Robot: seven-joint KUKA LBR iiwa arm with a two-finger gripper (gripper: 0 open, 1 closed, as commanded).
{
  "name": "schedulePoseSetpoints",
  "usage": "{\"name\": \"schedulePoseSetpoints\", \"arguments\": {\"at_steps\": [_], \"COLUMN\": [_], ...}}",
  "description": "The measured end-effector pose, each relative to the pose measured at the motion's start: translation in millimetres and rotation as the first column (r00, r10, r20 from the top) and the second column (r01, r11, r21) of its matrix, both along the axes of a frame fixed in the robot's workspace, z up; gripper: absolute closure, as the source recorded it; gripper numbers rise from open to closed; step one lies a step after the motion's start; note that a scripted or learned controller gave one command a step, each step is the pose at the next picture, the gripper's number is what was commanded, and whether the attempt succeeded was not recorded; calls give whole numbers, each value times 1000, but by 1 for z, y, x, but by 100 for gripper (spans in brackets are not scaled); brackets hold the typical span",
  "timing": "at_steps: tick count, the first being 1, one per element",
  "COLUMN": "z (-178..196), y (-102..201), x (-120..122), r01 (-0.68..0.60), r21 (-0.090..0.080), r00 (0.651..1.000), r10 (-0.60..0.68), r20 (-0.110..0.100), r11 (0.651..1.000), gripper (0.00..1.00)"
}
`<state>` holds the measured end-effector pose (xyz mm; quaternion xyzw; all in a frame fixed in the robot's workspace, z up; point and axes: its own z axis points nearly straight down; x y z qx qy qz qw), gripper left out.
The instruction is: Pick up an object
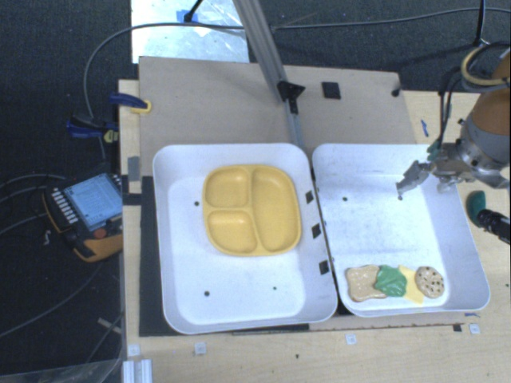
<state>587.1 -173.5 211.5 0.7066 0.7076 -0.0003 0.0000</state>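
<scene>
Toy foods [395, 282] (four, touching) in right bin [375, 206], end effector [409, 180] above

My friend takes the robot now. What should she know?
Gripper: above the right bin, near its top right part, holding nothing.
Things: toast-shaped piece, green leafy piece, yellow piece and cookie lie in a row along the right bin's near edge. Yellow divided plate sits in the left bin.
Done: nothing picked.
Left: go down to one piece, grasp, lift.
</scene>
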Motion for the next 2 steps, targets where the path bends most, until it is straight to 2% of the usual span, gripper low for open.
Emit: {"name": "schedulePoseSetpoints", "arguments": {"at_steps": [2], "z": [-85], "y": [8], "x": [7], "r01": [-3], "r21": [0], "r00": [1000], "r10": [3], "r20": [0], "r11": [1000], "gripper": [0]}}
